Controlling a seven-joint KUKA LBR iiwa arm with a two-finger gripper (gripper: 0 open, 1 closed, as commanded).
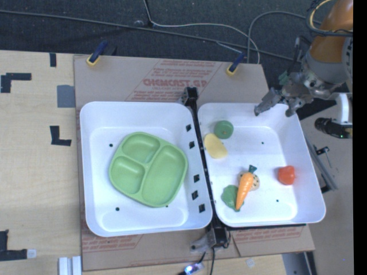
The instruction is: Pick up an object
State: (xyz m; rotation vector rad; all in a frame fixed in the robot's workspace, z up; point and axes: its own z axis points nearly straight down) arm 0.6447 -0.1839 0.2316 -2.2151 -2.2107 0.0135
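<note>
Carrot (245, 189) at bin's 6 o'clock: light, stiff, slick; grip yours mid-body. Hand (277, 103) at 1 o'clock, spread open, empty.

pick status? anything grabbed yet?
Nothing grabbed yet. The gripper hangs over the right bin's top right corner, jaws spread with nothing between them. The carrot, red piece, yellow piece and green ball all lie in that bin. Approach, grasp and lift remain.
</note>
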